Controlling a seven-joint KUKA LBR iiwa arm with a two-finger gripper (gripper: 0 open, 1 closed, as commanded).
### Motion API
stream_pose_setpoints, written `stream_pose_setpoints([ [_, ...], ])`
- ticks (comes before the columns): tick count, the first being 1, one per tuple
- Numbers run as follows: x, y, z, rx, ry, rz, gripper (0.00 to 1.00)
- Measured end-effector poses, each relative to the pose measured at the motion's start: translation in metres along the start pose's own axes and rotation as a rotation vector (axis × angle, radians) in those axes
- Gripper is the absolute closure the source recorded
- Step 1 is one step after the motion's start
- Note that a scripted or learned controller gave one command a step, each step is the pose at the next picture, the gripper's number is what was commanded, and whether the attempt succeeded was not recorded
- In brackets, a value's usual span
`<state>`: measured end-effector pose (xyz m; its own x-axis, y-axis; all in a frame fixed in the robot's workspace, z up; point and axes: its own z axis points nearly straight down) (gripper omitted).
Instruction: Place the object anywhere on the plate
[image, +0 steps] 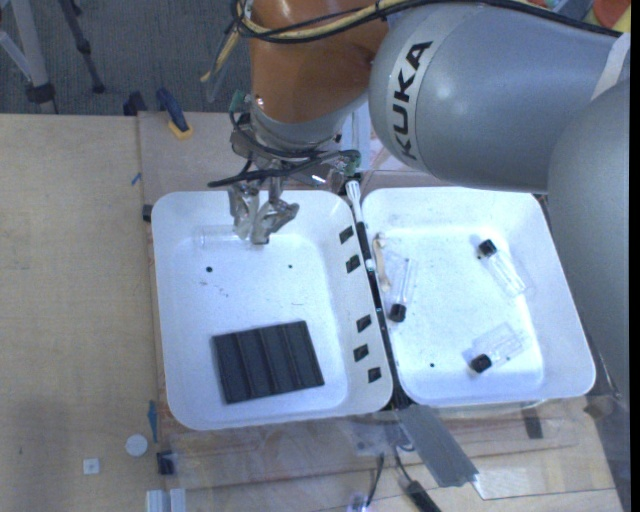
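The plate (268, 361) is a black ribbed slab lying in the near part of the left bin (180, 330). My gripper (259, 232) hangs over the far part of that bin, well behind the plate. Its fingers are drawn together on one end of a clear vial (216, 238), which sticks out to the left, faint against the white floor. Three more clear vials with black caps lie in the right bin (560, 330): one (499, 263) at the far right, one (494, 349) at the near right, and one (398, 288) close to the divider.
A row of black clips (360, 300) runs along the divider between the bins. The grey arm and its orange band (305, 60) cover the far middle. Small loose parts (135, 446) lie on the bench at the near left.
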<state>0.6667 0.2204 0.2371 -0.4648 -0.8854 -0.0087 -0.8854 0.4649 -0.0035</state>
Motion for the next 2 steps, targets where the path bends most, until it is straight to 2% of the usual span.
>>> stream_pose_setpoints([
  [1,0.001,0.000,0.011,-0.003,0.004,-0.103,1.00],
  [2,0.004,-0.002,-0.002,0.000,0.000,-0.187,1.00],
])
